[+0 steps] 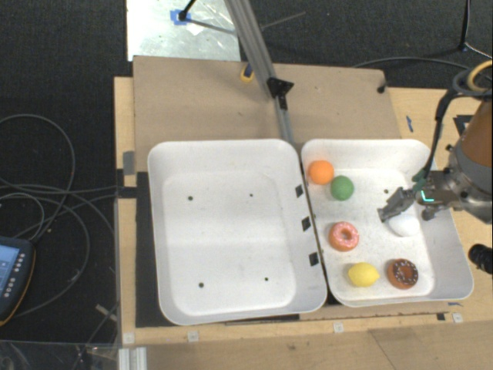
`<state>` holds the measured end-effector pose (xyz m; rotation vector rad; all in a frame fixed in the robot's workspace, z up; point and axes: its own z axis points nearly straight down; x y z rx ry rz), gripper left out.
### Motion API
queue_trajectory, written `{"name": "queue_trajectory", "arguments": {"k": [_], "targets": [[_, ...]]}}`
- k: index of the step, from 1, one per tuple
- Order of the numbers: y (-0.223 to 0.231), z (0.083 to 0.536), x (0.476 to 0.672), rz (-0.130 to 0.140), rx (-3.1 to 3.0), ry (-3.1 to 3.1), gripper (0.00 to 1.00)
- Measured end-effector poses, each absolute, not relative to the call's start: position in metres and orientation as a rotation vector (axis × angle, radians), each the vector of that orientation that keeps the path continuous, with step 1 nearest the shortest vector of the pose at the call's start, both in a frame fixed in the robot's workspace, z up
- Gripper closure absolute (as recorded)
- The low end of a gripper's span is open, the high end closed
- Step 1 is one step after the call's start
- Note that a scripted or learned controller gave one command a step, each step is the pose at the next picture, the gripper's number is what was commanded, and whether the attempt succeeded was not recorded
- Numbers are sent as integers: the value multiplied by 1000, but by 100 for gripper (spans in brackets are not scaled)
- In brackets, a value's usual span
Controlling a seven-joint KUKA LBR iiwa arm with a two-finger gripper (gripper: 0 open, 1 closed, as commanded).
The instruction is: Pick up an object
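Observation:
The right bin (362, 146) holds an orange ball (320, 172), a green ball (342, 187), a pink-frosted donut (343, 236), a yellow lemon (363, 274), a chocolate donut (402, 273) and a small white object (403, 225). My gripper (408, 211) reaches in from the right and hangs low over the white object, at the bin's right side. Its two dark fingers stand spread apart, one on each side of the white object's top. Nothing is lifted between them. The gripper hides part of the white object.
The left bin (223, 230) lies beside the right one, joined by black clips at the shared edge. A grey pole (254, 37) slants across the back of the bench. Cables and a pendant lie on the floor at left.

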<state>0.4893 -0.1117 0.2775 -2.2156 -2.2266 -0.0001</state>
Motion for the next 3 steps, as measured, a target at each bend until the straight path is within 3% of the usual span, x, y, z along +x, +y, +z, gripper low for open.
{"name": "queue_trajectory", "arguments": {"k": [1, 3], "targets": [[-112, 279, 490, -3, -2220, -2225, 0], [-124, 168, 482, 4, -2219, -2218, 0]]}}
